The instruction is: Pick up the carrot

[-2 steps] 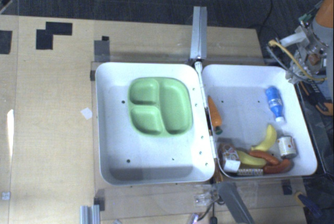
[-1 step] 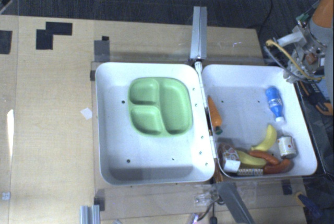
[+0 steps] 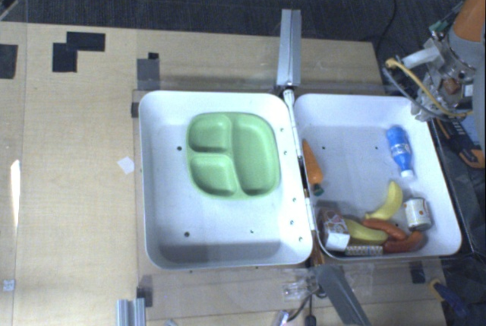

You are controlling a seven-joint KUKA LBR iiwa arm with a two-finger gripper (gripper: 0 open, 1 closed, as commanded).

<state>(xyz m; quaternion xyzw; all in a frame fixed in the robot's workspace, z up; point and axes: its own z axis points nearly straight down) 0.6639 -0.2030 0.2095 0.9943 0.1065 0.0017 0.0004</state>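
The carrot (image 3: 311,163) is orange with a green tip and lies lengthwise against the left wall of the right bin (image 3: 357,115), close to the divider. My gripper (image 3: 443,89) hangs over the bin's far right corner, well to the right of the carrot and apart from it. Yellow cables loop around the wrist there.
A blue bottle (image 3: 399,149) lies near the right wall. A banana (image 3: 387,201), a silver can (image 3: 416,213), a red pepper (image 3: 396,236) and a packet (image 3: 332,229) crowd the bin's near end. The left bin (image 3: 163,188) holds a green divided plate (image 3: 231,153).
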